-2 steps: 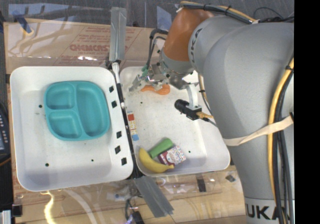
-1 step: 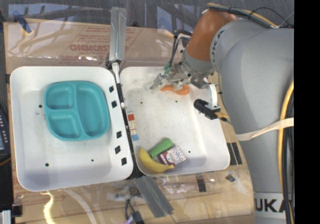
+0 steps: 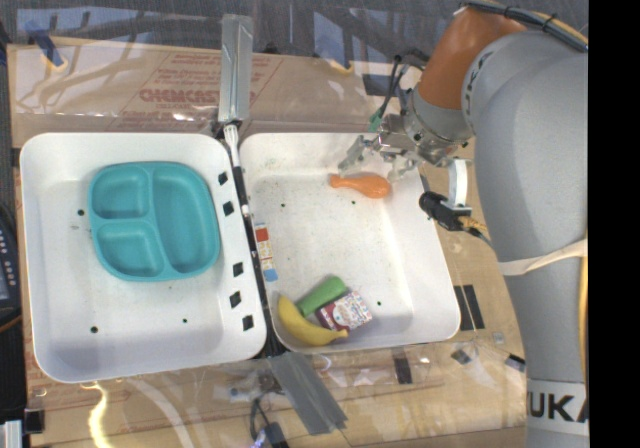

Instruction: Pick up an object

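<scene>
An orange chicken-drumstick toy (image 3: 362, 184) lies in the far part of the right bin (image 3: 420, 266). My gripper (image 3: 378, 158) hovers just above and behind it, its metal fingers (image 3: 356, 152) spread apart with nothing between them. At the near edge of the same bin lie a yellow banana (image 3: 304, 326), a green block (image 3: 320, 295) and a small red-and-white packet (image 3: 349, 311), bunched together.
A teal divided plate (image 3: 154, 219) rests in the left bin (image 3: 60, 336). A grey divider bar (image 3: 235, 71) stands between the bins at the back. My arm's grey body (image 3: 530, 136) covers the bench on the right. A crinkled plastic sheet lies behind the bins.
</scene>
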Motion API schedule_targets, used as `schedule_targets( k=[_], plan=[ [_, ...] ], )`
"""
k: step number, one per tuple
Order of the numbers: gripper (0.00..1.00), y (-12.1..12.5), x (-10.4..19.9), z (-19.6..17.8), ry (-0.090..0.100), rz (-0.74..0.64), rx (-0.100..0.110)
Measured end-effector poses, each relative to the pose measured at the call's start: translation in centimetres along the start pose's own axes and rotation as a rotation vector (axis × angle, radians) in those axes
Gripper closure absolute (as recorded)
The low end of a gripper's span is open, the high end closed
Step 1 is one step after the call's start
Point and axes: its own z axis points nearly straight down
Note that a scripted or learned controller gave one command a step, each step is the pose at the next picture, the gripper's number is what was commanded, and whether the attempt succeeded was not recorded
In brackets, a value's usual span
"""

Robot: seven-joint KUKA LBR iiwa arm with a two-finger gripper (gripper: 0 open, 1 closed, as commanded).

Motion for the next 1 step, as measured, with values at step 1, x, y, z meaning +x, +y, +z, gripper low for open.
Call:
schedule_targets(
  k=[1],
  plan=[
    [0.0, 0.73, 1.23, 2.5, -0.014, -0.094, -0.037]
  ],
)
